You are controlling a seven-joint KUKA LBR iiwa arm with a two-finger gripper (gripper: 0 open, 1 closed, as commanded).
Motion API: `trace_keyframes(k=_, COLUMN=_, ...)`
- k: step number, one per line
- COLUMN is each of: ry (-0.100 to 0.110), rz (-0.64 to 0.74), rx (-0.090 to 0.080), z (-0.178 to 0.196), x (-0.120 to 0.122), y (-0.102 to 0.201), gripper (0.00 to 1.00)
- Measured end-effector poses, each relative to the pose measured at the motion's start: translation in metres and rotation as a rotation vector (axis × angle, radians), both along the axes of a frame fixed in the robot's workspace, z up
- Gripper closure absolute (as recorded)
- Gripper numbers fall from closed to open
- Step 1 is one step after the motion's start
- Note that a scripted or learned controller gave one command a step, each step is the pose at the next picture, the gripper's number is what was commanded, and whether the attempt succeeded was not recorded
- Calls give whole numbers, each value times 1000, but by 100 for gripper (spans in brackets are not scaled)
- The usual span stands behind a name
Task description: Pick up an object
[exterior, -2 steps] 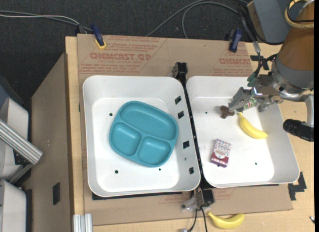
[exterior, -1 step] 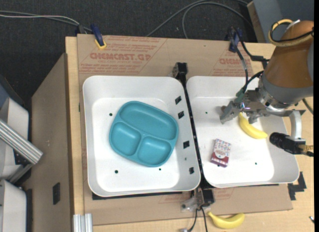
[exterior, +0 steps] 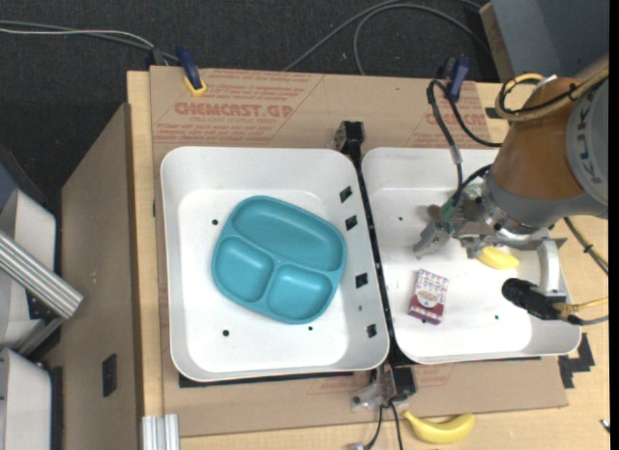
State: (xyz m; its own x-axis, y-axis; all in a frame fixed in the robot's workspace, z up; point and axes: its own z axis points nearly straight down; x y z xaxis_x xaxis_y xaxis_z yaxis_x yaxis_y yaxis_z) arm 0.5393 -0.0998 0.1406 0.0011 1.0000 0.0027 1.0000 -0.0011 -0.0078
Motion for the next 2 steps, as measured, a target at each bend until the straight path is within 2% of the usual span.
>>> trace_keyframes(k=1, ry=0, rz=0, rx=0, z=-53, x=-1, y=1, gripper=0)
trace_keyframes(k=2, ry=-7, rz=0, rx=0, z=-39, x=1, y=1, gripper=100)
